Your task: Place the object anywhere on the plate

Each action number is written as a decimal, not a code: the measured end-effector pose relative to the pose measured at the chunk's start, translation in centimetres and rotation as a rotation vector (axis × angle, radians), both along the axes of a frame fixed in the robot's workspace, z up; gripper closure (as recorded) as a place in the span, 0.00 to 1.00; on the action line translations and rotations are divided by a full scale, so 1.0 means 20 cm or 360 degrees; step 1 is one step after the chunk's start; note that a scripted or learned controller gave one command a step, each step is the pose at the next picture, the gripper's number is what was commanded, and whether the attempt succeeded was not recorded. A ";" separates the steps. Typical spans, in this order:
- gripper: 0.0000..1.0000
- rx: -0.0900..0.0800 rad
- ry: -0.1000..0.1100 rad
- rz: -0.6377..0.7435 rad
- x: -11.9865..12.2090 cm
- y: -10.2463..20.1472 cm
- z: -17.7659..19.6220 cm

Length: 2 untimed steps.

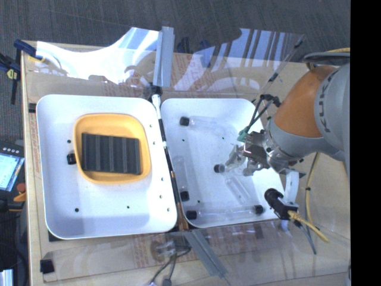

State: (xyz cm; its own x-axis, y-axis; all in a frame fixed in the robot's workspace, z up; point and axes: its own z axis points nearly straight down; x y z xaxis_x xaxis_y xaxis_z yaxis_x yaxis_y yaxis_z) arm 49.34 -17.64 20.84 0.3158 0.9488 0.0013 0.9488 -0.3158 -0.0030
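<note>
Two white bins sit side by side; my gripper (238, 162) hangs low over the right bin (202, 115), whether wide or narrow I cannot tell. Left of that bin, the yellow plate (110, 124) carries a dark ridged object (111, 152)

Partial dark lettering, apparently "KU", runs along the grey casing of the arm (333, 109) at the frame's right edge, while the small lit screen (8, 170) at far left stays illegible.
</note>
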 end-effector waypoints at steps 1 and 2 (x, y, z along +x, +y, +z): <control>1.00 -0.0002 0.0000 0.0390 0.45 0.12 0.07; 1.00 -0.0002 -0.0006 0.0787 0.65 0.34 0.17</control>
